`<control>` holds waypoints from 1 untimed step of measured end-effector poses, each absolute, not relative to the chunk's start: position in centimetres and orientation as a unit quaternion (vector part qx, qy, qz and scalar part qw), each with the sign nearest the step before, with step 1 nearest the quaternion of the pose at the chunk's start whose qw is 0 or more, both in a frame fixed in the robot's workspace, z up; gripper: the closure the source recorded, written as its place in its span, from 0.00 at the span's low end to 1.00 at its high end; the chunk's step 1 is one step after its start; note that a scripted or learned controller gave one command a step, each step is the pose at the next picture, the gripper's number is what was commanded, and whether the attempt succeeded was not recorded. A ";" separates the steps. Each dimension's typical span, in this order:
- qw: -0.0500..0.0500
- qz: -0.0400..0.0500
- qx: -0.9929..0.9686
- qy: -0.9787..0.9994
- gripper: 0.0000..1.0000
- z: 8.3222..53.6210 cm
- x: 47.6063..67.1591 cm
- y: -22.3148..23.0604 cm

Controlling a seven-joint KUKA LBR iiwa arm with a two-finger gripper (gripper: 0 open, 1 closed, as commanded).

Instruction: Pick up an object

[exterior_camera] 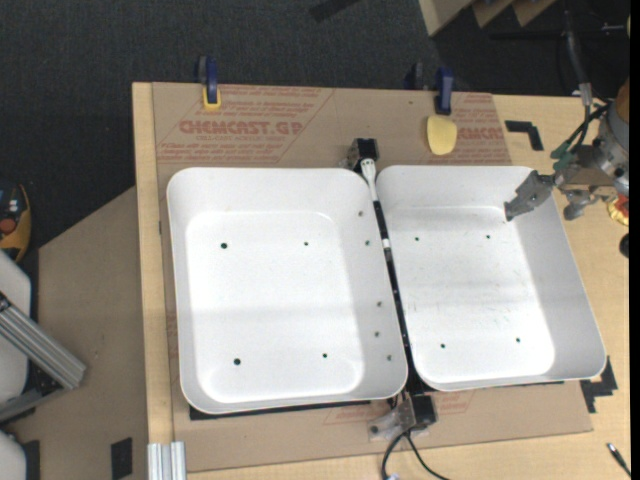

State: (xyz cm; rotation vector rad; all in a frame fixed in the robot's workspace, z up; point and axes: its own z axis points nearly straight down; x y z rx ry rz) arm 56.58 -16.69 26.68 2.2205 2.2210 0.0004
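Observation:
My gripper (549, 206) hangs over the far right corner of the right white bin (560, 268), at the end of the arm reaching in from the right edge. Its two grey fingers (524, 199) stand apart, open, with nothing between them. A small pale yellow object (441, 135) lies on the brown board just beyond the right bin's far rim, to the left of the gripper and apart from it. The left white bin (190, 268) sits beside the right one, well away from the gripper.
Two blue clamps (209, 72) (444, 87) grip the board's far edge. A black bracket and cable (364, 154) sit in the seam between the bins, and another connector (410, 415) at the near end. A metal rail (40, 348) lies at the left.

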 end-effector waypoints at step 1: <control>0.002 0.001 0.707 0.707 1.00 27.8 56.6 -16.7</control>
